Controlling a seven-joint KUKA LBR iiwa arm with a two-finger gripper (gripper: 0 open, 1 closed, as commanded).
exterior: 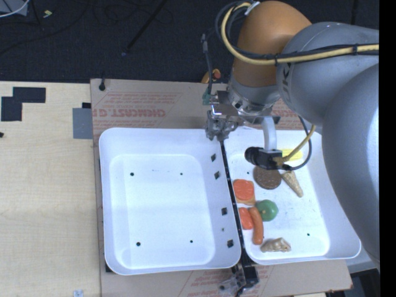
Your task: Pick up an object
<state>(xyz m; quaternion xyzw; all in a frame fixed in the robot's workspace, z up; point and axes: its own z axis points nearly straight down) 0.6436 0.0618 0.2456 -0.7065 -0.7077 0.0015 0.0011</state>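
White plastic is lining both bins, and every candidate object is lying in the right bin (337,243), so by my reading the pick is not yet done and the whole lift is left. The left bin (117,252) is sitting at nine o'clock of the divider between them.

From the middle of the right bin, the objects are clustering toward nine and seven o'clock: a brown disc (267,178) near the centre, a tan cone-shaped piece (292,184) just beside it at three o'clock, an orange block (244,191) at eight o'clock of the disc, a green ball (268,210) below it, an orange carrot-like piece (255,224) touching or nearly touching the ball, and a pale lumpy piece (275,245) at six o'clock. A yellow scrap (293,155) is peeking out at one o'clock of the disc.

The grey arm (334,60) is reaching in from three o'clock, its orange band (269,33) bulging above the wrist. The pincer (218,130) is hanging at the twelve o'clock end of the divider, above the bins' rims rather than over any object. Whether it is wide or narrow I cannot tell, and nothing is visibly caught in it. A dark fitting (263,158) is overlapping the disc's upper edge. The tabletop (43,184) is showing pale wood at nine o'clock.
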